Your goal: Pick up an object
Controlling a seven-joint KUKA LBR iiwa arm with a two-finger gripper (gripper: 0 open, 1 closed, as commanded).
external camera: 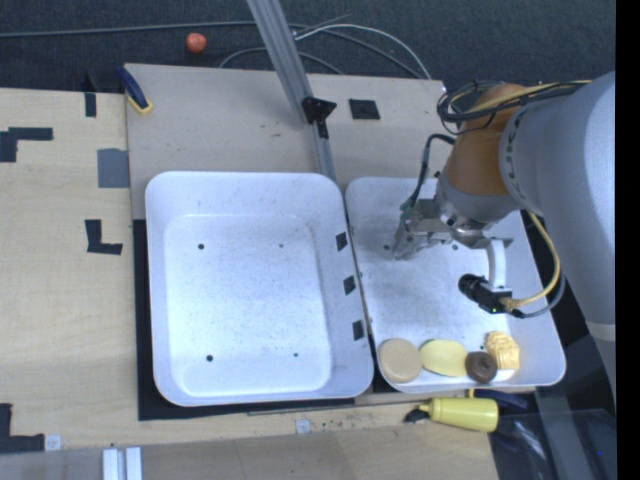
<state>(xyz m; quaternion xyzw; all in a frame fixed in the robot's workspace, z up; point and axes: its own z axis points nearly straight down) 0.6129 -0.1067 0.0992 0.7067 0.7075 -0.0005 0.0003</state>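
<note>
Now your end effector [403, 245] hangs low in the right shallow white bin [392, 298]; you cannot tell its opening. Small round tan, yellow and brown objects [445, 358] cluster along that bin's near edge.

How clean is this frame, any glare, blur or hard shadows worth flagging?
Camera view: light is even and diffuse, shadows soft; the left bin and right bin look bright but keep their speckle, no real glare. The gripper is slightly soft, and the small objects at the right bin's near edge lack fine detail.
</note>
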